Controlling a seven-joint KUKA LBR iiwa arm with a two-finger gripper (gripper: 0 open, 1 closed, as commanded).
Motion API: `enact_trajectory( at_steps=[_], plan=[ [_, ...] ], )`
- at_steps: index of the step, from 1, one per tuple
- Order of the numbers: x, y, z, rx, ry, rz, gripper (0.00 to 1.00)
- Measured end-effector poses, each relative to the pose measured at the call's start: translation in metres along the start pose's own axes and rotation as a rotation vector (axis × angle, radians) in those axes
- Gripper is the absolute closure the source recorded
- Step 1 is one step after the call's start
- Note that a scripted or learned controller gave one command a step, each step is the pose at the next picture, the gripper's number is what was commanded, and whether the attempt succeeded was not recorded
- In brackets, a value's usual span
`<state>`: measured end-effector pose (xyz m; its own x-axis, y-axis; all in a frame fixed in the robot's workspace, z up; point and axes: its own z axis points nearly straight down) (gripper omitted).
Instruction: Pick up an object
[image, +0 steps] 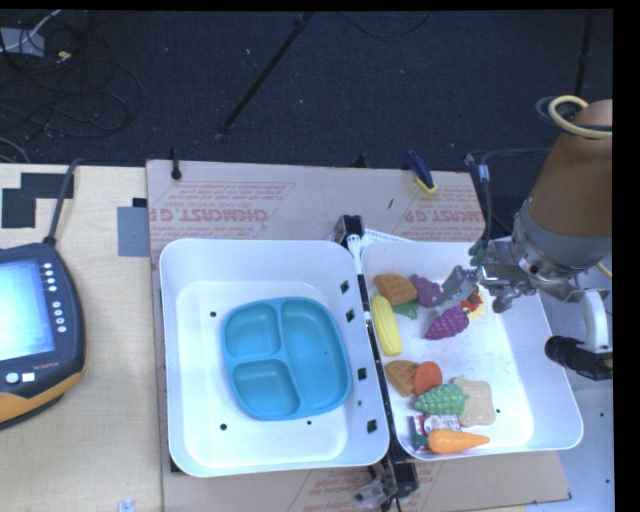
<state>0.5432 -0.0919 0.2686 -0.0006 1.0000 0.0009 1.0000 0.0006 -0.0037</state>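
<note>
Camera view: hand (462, 290) right-centre, over purple grapes (447, 322); grip state we can't tell. We'd drop straight, centre on bunch, avoid corn (386, 324).

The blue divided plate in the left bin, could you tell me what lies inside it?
The blue plate shows three bare compartments with nothing in them; whatever is under it is covered.

The left bin (190, 300) holds a divided plate (285, 358). Right of that plate, in the right bin (545, 400), a corn cob (386, 324) lies nearest it, grapes (447, 322) farther right, and a carrot (458, 441) in the near corner
</note>
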Motion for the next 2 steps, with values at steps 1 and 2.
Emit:
enact_trajectory(
  at_steps=[1,2],
  plan=[
    [-0.047,0.055,0.188,-0.001,-0.001,0.002,0.00],
    [-0.048,0.054,0.170,-0.001,0.000,0.007,1.00]
  ],
)
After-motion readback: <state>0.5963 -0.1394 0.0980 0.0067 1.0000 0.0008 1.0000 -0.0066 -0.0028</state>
